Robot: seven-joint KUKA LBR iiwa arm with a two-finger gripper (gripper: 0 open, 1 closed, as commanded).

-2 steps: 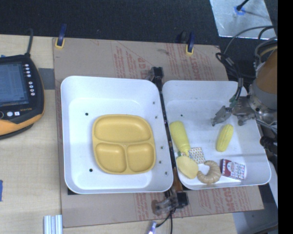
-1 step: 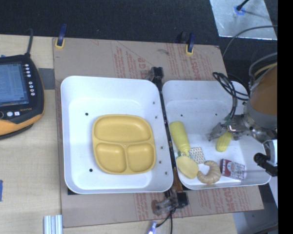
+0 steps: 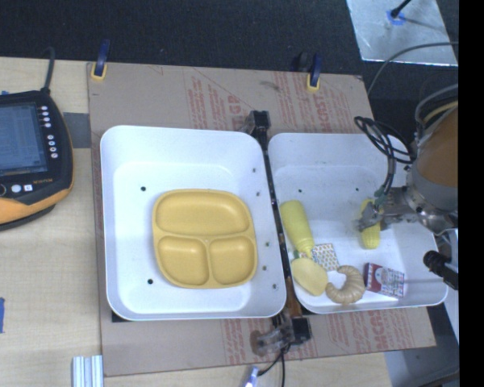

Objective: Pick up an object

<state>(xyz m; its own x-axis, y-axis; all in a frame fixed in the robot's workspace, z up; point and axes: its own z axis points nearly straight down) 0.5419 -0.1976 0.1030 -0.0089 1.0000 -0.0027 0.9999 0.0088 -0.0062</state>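
Yellow plastic dominates both bins: a sectioned yellow tray [image 3: 203,239] lies flat in the middle of the left bin [image 3: 121,176], well apart from everything else, while the right bin [image 3: 323,164] holds the small things the task could mean; a yellow bottle [image 3: 296,225] lies along that bin's left wall with a pale yellow lump [image 3: 309,276] touching its lower end, a small printed packet [image 3: 326,256] sits just beside them, a tan croissant-shaped piece [image 3: 347,285] curls near the front wall, and a red-and-white carton [image 3: 384,280] lies to its right; the arm [image 3: 437,156] reaches in from the right and its gripper [image 3: 374,218] hangs low over the right bin, directly at a small yellow-green object [image 3: 370,235]; that object appears to sit at the fingertips, yet whether it is clamped between them or merely lies under them on the bin floor cannot be told, nor how wide the gripper stands; the low, centred pose suggests this piece is the chosen target, probably because it lies apart from the clutter along the left and front walls; a tablet [image 3: 20,147] rests on the bench at far left, clear of the work.
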